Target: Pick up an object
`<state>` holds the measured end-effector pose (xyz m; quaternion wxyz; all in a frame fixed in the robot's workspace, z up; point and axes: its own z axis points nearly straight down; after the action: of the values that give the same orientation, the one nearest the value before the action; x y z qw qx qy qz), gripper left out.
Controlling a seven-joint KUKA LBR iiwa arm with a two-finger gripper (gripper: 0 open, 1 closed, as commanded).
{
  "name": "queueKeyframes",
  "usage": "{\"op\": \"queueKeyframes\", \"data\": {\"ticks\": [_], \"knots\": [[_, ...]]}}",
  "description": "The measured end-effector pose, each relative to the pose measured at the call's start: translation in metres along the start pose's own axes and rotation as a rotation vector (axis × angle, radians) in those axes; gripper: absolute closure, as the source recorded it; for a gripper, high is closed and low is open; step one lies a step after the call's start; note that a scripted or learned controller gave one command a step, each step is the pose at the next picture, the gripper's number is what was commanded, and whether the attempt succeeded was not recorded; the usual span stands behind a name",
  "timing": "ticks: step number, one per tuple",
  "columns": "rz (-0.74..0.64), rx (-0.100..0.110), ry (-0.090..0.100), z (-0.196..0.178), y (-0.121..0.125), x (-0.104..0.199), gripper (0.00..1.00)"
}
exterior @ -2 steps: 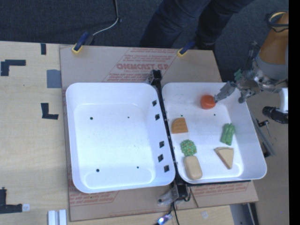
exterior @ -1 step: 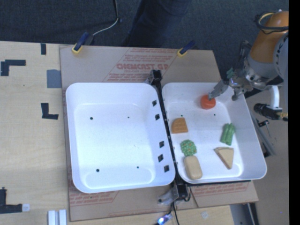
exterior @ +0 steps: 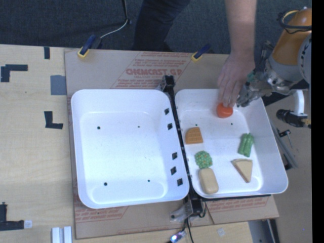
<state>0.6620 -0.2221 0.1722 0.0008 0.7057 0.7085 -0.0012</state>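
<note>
Bins side by side: left bin [exterior: 121, 151] bare inside, wide open floor. Right bin [exterior: 268, 135] holds orange-red ball [exterior: 225, 110] near far rim, tan block [exterior: 194, 135], green bumpy piece [exterior: 203, 159], pale oblong [exterior: 208, 180], green pod [exterior: 246, 144], wedge [exterior: 243, 169]. Person's hand [exterior: 230, 85] reaches down, touching ball. Gripper [exterior: 245, 98] just right of ball, at far right rim; grip state cannot tell.

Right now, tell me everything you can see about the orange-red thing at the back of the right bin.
The orange-red object is small, rounded and smooth, like a toy tomato. It sits on the floor of the right bin, near the far wall. A person's hand reaches down onto it from above, fingertips touching its top. The gripper sits close beside it on the right.
</note>
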Motion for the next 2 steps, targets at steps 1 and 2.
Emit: {"op": "queueKeyframes", "data": {"ticks": [1, 2], "knots": [[0.004, -0.008, -0.007, 0.0104, 0.0012, 0.0071, 1.00], [0.002, 0.001, 0.000, 0.0164, 0.0000, 0.0113, 0.00]]}}
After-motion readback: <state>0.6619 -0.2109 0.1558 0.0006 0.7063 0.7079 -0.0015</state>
